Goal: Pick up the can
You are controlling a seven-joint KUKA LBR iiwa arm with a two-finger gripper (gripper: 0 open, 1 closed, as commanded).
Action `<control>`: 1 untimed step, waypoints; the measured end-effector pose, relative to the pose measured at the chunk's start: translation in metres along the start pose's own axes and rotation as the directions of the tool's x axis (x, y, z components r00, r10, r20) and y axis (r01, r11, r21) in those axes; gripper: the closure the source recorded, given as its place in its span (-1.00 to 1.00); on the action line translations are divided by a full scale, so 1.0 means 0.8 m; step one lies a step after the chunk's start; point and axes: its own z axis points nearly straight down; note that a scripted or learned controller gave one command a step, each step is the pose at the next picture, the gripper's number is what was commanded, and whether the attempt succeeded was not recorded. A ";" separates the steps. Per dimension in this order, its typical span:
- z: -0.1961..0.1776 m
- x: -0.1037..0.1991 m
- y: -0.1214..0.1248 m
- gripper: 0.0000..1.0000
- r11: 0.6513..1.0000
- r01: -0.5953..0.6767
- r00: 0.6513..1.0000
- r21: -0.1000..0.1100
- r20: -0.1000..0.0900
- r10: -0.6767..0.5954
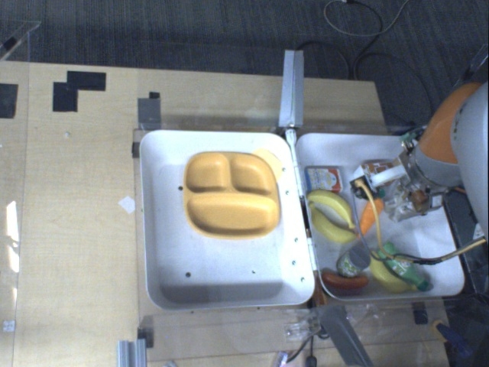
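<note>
The can is a small grey-green round tin at the front of the right bin. It lies between a red sausage-like piece and a yellow-green item. My gripper hangs over the back half of that bin, above an orange carrot. It is further back than the can and slightly to its right, well apart from it. Nothing shows between its tips. The grey arm with its orange band comes in from the right.
Two bananas lie by the right bin's left wall, with a small printed packet behind them. The left bin holds a yellow compartment tray. A metal divider post stands between the bins at the back.
</note>
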 end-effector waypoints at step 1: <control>0.001 -0.001 0.001 -1.00 1.000 -0.001 1.000 -0.001 0.001 0.001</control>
